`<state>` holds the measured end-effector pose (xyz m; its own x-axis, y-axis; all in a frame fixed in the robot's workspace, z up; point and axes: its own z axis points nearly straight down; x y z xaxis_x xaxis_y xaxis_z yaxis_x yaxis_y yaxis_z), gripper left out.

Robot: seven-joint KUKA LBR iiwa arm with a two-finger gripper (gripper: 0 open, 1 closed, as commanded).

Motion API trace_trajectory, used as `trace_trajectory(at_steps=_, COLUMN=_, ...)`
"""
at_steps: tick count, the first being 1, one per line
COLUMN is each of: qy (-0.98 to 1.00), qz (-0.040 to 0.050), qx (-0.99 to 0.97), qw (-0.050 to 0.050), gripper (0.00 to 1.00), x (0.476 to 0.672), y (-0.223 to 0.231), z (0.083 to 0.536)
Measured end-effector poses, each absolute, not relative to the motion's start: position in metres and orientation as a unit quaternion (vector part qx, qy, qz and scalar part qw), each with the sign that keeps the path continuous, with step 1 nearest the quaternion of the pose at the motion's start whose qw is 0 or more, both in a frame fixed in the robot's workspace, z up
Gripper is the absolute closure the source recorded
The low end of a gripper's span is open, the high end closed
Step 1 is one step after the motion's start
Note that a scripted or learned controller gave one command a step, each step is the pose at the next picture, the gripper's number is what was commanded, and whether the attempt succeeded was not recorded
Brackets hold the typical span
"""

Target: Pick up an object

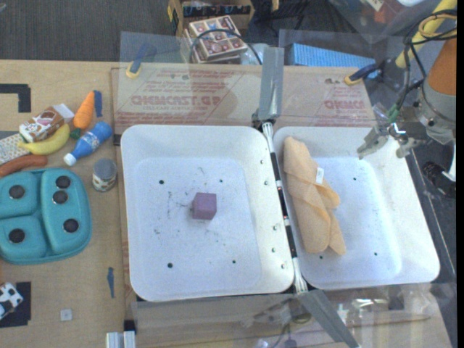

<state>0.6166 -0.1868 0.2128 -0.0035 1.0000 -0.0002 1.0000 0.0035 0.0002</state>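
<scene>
Gripper [380,141] hangs at upper right over the right bin's [377,267] far corner, fingers spread and holding nothing, cloth [312,198] along that bin's left wall, cube [204,206] mid left bin [145,158].

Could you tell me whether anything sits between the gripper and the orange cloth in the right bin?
Nothing visible does. The gripper hangs over the upper right part of the right bin, and the orange cloth lies along that bin's left side. Bare white bin floor lies between them.
</scene>
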Motion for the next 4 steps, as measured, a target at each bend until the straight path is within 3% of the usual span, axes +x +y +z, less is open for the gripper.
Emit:
trace_trajectory(at_steps=1, qy=0.737, qz=0.0000, qx=0.676, qw=0.000, gripper=0.00, x=0.603, y=-0.136, z=0.126)
trace_trajectory(at_steps=2, qy=0.753, qz=0.0037, qx=0.658, qw=0.006, gripper=0.00, x=0.568, y=-0.114, z=0.092)
trace_trajectory(at_steps=3, qy=0.769, qz=0.0047, qx=0.639, qw=0.008, gripper=0.00, x=0.541, y=-0.103, z=0.092)
trace_trajectory(at_steps=4, qy=0.754, qz=0.0032, qx=0.657, qw=0.005, gripper=0.00, x=0.550, y=-0.102, z=0.091)
